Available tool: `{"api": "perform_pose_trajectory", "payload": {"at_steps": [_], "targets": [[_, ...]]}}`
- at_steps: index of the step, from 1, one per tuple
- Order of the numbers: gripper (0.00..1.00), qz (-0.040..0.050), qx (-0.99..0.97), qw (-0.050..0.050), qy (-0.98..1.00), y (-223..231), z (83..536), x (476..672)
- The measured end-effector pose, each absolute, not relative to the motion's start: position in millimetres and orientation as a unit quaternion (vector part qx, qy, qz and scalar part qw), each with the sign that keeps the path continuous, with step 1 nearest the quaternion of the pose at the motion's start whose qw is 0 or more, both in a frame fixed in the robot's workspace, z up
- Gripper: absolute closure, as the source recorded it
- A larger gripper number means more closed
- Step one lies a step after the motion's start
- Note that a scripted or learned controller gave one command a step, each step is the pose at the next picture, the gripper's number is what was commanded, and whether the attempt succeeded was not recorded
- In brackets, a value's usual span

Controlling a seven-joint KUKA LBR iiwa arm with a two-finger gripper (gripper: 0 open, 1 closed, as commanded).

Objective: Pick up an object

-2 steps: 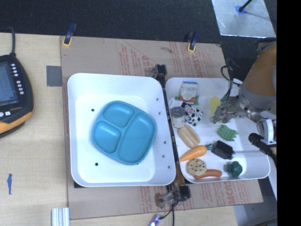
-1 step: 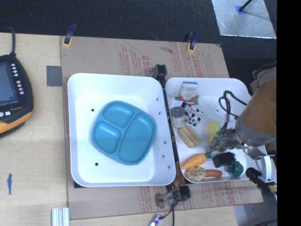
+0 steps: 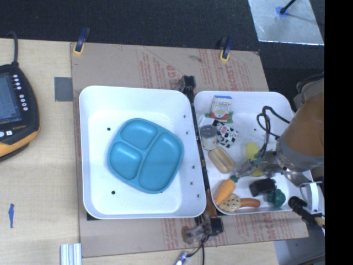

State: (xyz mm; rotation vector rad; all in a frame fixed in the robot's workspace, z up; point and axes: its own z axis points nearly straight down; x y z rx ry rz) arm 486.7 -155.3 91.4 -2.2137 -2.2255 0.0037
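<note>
End effector (image 3: 255, 169) hovers in right bin (image 3: 278, 100) among toy food; left bin (image 3: 94, 148) holds blue plate (image 3: 145, 154).

Red printed lettering along the edges of the cardboard sheet (image 3: 165, 57) under both bins, too small and skewed to read. Printed label on small carton (image 3: 221, 107) in right bin (image 3: 242, 97), illegible. Lit screen on handheld controller (image 3: 12, 106), text unreadable.

Two white bins on the counter (image 3: 44, 203)
A blue plate (image 3: 145, 155) lies in the left bin (image 3: 94, 101); toys fill the right bin (image 3: 276, 99), the arm (image 3: 306, 131) above them.
</note>
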Motion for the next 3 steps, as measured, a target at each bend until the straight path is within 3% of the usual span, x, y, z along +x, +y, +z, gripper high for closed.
{"api": "perform_pose_trajectory", "payload": {"at_steps": [1, 2, 3], "targets": [[0.00, 0.0013, -0.705, 0.001, -0.709, -138, 92, 541.1], [1.00, 0.0024, -0.704, 0.001, -0.710, -139, 102, 540.9], [1.00, 0.0001, -0.705, 0.001, -0.709, -45, 192, 544.5]]}}
